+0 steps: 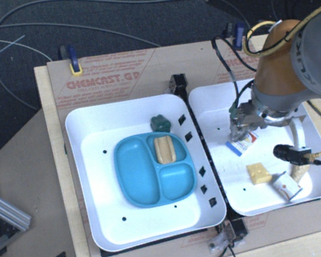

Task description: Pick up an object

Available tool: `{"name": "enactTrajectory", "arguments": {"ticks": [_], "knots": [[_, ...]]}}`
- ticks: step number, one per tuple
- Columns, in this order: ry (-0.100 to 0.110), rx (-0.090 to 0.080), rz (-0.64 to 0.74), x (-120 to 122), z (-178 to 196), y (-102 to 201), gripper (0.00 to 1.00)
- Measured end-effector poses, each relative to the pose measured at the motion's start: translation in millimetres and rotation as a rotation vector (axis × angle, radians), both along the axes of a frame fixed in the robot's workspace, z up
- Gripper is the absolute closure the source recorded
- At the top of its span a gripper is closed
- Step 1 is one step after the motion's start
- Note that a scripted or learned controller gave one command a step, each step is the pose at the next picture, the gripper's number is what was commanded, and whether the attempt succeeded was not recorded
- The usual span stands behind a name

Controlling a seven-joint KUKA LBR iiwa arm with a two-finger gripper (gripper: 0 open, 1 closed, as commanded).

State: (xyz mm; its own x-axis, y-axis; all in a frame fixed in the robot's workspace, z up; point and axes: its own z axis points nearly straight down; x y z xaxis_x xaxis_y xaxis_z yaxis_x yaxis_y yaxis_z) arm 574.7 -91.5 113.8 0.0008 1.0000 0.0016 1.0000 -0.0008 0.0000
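- Nearest, at the near right corner of the right bin (235, 201), lies one small white and brown box (286, 186), tilted; no print on it can be read.
- Just beside it, toward the bin's middle, sits one pale yellow block (257, 173), apart from the box.
- Left bin (93, 167) holds one blue plate (137, 175) with three compartments. One tan block (164, 149) lies in the far right compartment, its long axis running near to far.
- One dark green lump (160, 122) sits off the plate, touching its far rim or nearly so, toward the left bin's far right corner.
- In the right bin's far half lies one small packet (239, 145), blue, white and red. Its long axis slants from near left to far right, the blue end nearer. Its print is too small to read.
- Gripper (243, 125) hangs right above the packet's far end; whether it is released or clenched cannot be told, nor whether it touches the packet.
- Brown board (102, 76) under both bins carries red letters along its far edge, reading "CHEMCAST GP".
- Two blue clamps, one (74, 60) at the board's far left, another (237, 34) at its far right.
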Motion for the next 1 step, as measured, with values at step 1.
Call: {"name": "enactTrajectory", "arguments": {"ticks": [1], "knots": [[-0.005,-0.002,0.002,5.7,44.4,-0.7,1.00]]}}
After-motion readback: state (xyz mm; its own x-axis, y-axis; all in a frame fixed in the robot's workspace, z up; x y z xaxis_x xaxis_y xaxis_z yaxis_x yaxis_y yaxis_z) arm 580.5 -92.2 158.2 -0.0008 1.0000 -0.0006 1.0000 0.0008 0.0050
